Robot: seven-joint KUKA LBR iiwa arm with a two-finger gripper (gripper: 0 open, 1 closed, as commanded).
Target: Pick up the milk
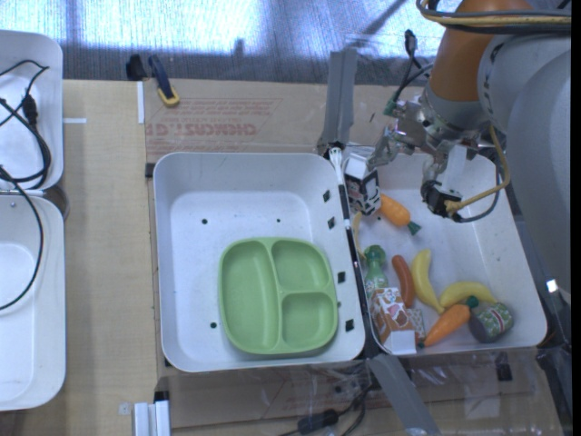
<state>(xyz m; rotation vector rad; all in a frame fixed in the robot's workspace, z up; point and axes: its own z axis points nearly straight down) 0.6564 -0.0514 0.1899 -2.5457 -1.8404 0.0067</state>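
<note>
Bench, right bin (pixel 531 271): milk carton (pixel 363 187) sits against the left wall, claw (pixel 413 157) beside it, state cannot be told.

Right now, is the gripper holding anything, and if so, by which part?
It cannot be told. The two-finger gripper hangs over the right white bin, beside the small black-and-white milk carton, but nothing shows between its fingers.

Mostly plastic on a matt wood-look bench.
Green divided plate (pixel 277 295) smooth matt plastic; both white bins (pixel 172 243) smooth, slightly glossy plastic; milk (pixel 363 192) printed carton, looks like paper; bananas (pixel 423 278) and carrots (pixel 394 210) glossy plastic; bench (pixel 100 198) pale, matt.
</note>
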